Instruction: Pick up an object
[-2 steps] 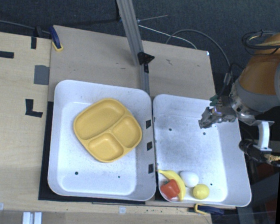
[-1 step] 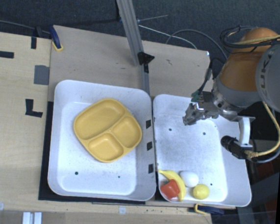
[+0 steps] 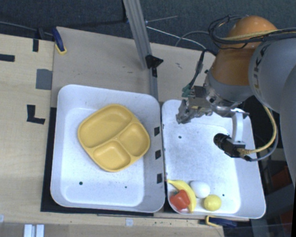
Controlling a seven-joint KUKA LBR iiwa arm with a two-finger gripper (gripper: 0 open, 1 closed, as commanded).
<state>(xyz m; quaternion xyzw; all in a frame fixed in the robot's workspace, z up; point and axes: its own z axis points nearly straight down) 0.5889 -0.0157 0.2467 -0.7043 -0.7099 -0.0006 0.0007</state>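
Bench seen from above at a slant, with two shallow white bins set side by side. The left bin holds a yellow divided plate with three compartments, lying flat near the bin's middle. The right bin holds a small cluster of toy food in its near corner: a yellow banana, a red piece touching it, a white egg-shaped piece just beside, and a small yellow round piece next to that. The four are packed closely, some touching.

A grey arm with an orange band reaches in from the right, and its gripper hangs over the far left corner of the right bin, well apart from the cluster. Nothing is seen between its fingers. Whether the fingers are spread or pressed together cannot be told, as they are small and dark against the bin.

The toy pieces are judged to be light, hollow, stiff plastic, smooth and likely slippery, apt to roll or squirt out if pinched off-centre. The yellow round piece, at the cluster's edge, is judged the easiest to take, gripped across its widest part. The plate is judged light but too broad, to be taken only by its raised rim
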